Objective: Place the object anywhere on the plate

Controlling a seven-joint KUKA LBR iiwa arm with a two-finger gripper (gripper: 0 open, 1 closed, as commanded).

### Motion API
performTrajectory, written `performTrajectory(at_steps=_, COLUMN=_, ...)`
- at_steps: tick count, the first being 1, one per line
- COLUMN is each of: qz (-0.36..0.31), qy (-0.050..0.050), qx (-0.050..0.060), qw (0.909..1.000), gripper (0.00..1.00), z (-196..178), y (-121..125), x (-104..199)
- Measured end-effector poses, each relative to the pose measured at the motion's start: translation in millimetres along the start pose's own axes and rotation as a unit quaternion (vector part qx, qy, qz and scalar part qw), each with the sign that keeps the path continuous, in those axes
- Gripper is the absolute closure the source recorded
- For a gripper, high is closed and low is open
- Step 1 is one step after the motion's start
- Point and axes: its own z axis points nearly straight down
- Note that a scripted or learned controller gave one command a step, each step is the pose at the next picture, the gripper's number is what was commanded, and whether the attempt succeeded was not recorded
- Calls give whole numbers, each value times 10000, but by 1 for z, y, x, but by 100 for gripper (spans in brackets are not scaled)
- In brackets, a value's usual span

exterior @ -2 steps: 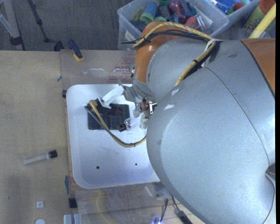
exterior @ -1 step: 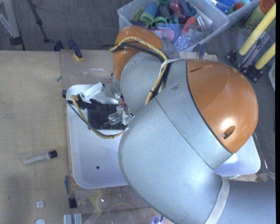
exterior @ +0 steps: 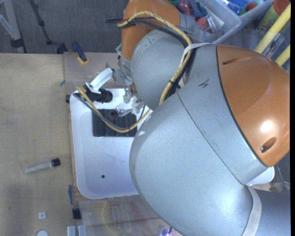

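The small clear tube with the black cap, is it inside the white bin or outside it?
Outside. The tube lies flat on the tan bench, left of the white bin.

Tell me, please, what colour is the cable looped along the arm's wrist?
Yellow; the cable shows best in the camera view, sagging over the white bin.

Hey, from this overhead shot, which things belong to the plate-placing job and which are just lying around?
Job:
- arm, reaching into the white bin
- black flat thing in the bin, partly hidden; I cannot tell if it is the plate

Lying about:
- clear vial with black cap on the bench
- blue clamp
- clear tub of colourful odds
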Motion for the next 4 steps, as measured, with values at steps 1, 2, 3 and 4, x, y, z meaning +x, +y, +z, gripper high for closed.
performTrajectory(at_steps=1, qz=750, qy=0, qx=3, qw=9972, gripper=100, z=114, y=-13, x=-40)
performTrajectory(at_steps=2, qz=368, qy=3, qx=7, qw=9993, gripper=100, z=95, y=-12, x=6)
performTrajectory(at_steps=3, qz=-823, qy=-27, qx=10, qw=9966, gripper=100, z=74, y=-14, x=4)
performTrajectory(at_steps=4, qz=-3276, qy=-22, qx=14, qw=9448, gripper=100, z=17, y=-14, x=0)
